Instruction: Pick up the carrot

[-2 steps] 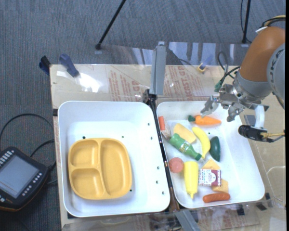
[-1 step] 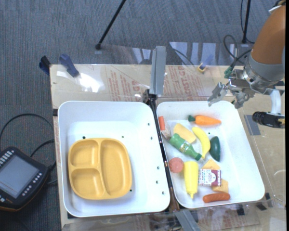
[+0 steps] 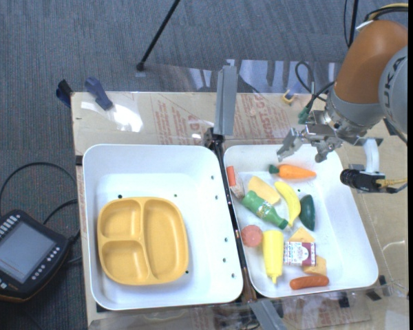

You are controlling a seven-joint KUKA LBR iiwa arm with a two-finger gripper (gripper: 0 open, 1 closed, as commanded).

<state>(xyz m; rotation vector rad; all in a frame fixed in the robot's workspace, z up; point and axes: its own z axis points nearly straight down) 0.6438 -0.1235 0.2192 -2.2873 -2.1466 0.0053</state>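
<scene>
My pincer (image 3: 308,145) hangs with fingers apart just above the carrot (image 3: 295,172) near the far edge of the right bin (image 3: 361,218); I should descend straight, centred across its thick middle.

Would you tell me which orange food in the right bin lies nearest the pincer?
The carrot, at the bin's far end under the pincer; the sausage lies at the near edge.

Even, bright light is cast from above; glare is seen on the clear plastic sheet (image 3: 127,119) far left; shadows are faint; detail is slightly soft.
</scene>
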